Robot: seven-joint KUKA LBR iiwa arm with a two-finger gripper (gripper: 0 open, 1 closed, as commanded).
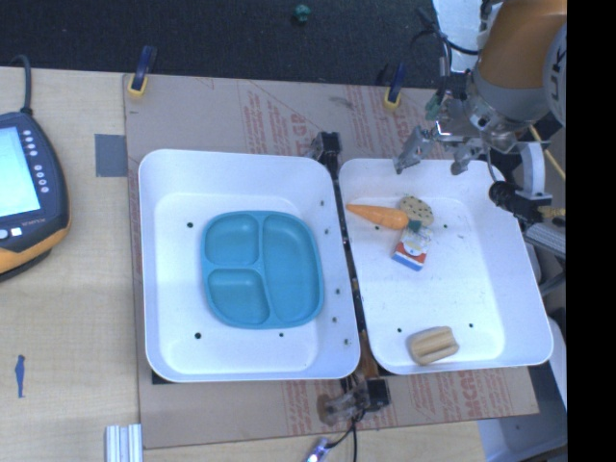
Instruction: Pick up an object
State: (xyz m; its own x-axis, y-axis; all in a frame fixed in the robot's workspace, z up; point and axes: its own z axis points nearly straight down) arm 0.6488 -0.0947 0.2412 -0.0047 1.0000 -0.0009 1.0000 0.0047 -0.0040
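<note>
1. L bin (164, 258): blue divided plate (262, 268) in the middle.
2. R bin (510, 296): carrot (377, 216), spotted cookie (416, 210), small carton (410, 253), bread roll (431, 345).
3. Gripper (433, 158) above R bin's far rim, fingers spread, pinching nothing.

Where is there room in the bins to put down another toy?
Right bin: bare floor between the small carton and the bread roll, and along its right side. It is crowded near the top, where the carrot and carton sit close. Left bin: the blue divided plate takes the middle, leaving bare margins.
</note>
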